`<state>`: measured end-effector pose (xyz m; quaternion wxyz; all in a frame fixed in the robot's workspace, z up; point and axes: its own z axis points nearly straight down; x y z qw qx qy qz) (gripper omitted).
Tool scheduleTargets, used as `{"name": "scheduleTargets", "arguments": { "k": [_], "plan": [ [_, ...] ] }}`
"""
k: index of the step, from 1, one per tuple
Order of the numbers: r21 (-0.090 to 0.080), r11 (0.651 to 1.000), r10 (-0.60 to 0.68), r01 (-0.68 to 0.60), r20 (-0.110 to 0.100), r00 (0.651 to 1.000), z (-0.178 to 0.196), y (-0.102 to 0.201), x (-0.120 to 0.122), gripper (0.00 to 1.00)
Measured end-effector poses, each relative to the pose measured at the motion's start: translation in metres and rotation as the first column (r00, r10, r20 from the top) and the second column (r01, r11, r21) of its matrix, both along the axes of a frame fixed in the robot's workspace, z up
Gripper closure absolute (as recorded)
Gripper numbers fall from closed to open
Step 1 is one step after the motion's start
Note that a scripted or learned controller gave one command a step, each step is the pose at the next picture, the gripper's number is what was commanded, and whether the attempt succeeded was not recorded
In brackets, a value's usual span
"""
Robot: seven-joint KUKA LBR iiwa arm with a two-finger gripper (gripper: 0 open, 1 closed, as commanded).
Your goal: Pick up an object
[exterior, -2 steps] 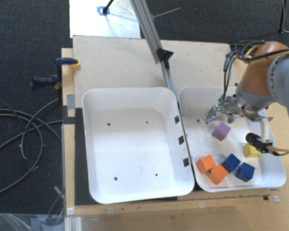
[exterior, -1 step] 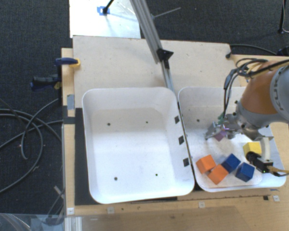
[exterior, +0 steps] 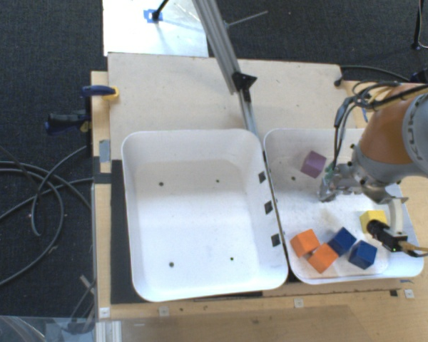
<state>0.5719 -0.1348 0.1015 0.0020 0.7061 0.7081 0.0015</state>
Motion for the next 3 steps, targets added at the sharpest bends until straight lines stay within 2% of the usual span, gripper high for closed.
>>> {"name": "scheduleTargets", "arguments": {
  "k": [1,2,3],
  "plan": [
    [-0.002,1.000,-0.001,0.001,0.004,1.000,0.073,-0.007,-0.004,1.00],
    [0.000,1.000,-0.001,0.001,-0.002,1.000,0.069,-0.006,-0.006,0.00],
    [0.001,1.000,0.004,-0.004,-0.004,1.000,-0.007,-0.016,0.073,0.00]
  ]
}}
